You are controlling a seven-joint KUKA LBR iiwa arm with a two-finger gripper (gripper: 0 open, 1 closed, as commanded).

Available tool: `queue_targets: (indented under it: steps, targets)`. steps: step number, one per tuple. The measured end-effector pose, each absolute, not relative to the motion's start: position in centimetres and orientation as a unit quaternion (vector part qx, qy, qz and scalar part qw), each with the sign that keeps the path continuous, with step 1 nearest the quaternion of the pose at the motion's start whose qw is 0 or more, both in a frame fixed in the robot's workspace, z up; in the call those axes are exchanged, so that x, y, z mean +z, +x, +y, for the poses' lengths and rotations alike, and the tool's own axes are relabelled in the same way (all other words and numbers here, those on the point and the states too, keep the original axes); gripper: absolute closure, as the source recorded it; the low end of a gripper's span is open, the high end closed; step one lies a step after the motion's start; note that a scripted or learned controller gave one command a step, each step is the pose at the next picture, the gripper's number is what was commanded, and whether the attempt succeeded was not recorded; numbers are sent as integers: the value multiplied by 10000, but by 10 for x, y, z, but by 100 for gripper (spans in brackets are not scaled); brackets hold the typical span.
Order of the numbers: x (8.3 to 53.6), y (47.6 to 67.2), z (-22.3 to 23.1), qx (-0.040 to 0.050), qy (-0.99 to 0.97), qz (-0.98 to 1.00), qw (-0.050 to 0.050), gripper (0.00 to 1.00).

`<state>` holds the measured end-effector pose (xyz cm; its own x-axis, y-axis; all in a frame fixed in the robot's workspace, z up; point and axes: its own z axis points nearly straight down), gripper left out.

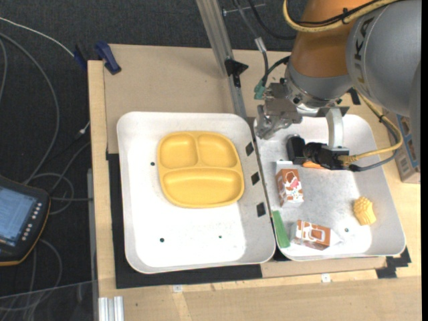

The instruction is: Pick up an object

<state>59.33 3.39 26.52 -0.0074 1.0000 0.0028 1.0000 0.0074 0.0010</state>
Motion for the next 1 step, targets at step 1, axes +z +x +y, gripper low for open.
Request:
queue_targets:
  steps: [1]
  targets:
    - [265, 596, 86, -13, -7046, -7096, 4, 100]
